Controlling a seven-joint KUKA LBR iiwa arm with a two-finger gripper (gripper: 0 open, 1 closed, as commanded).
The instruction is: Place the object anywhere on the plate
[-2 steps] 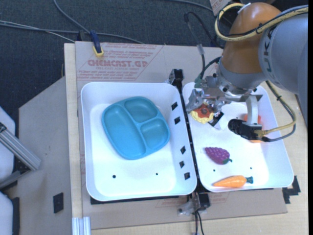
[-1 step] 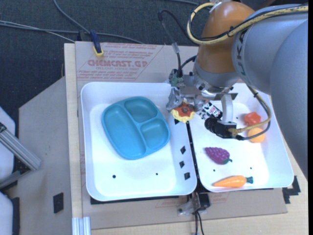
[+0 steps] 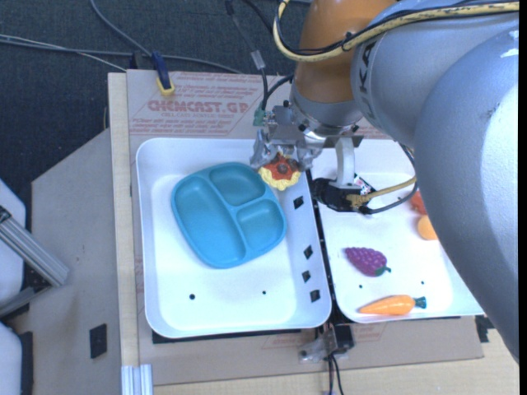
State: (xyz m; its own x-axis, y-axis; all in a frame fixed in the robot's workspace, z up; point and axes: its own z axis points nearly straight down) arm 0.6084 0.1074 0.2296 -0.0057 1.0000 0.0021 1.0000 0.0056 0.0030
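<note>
A blue plate (image 3: 228, 213) with three compartments lies in the left white bin (image 3: 222, 303). My gripper (image 3: 281, 164) hangs over the plate's upper right corner, near the divider between the bins. It is shut on a small yellow and red toy food piece (image 3: 281, 173), which shows between the fingers just above the plate's rim. The grey arm with its orange band (image 3: 338, 23) reaches in from the right and covers the upper part of the right bin.
The right bin (image 3: 395, 299) holds a purple grape bunch (image 3: 366, 260), an orange carrot (image 3: 389, 305) near the front edge, and an orange piece (image 3: 426, 229) beside the arm. A black cable (image 3: 354, 197) loops under the wrist. Cardboard lies behind the bins.
</note>
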